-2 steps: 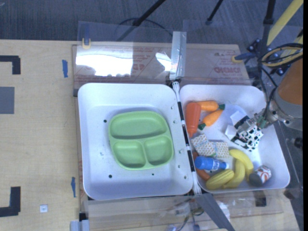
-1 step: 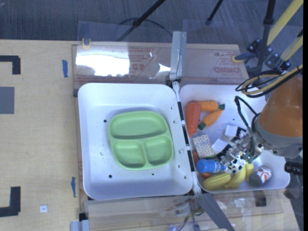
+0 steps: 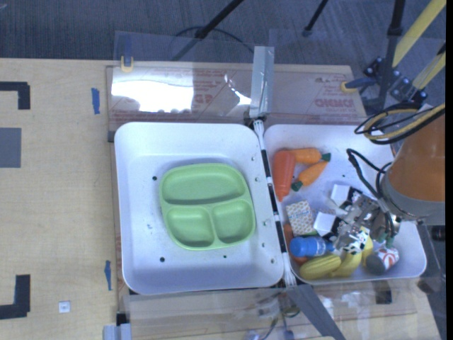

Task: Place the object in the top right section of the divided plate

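Object not yet chosen: pile of toys [image 3: 325, 246] lying in right bin [image 3: 417, 261], well apart from green divided plate [image 3: 207, 205] at nine o'clock. Tool [image 3: 354, 229] low over pile, grip impossible to judge. Picking step; next, a secure grasp.

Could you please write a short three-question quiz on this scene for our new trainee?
1. True or false: the green divided plate lies in the left bin.
2. Where is the gripper? A) over the plate; B) low among the toys in the right bin; C) outside both bins.
3. Fill in: the blue toy lies just above the yellow ______.

Key:
1. True.
2. B; whether it holds anything cannot be told.
3. Banana.
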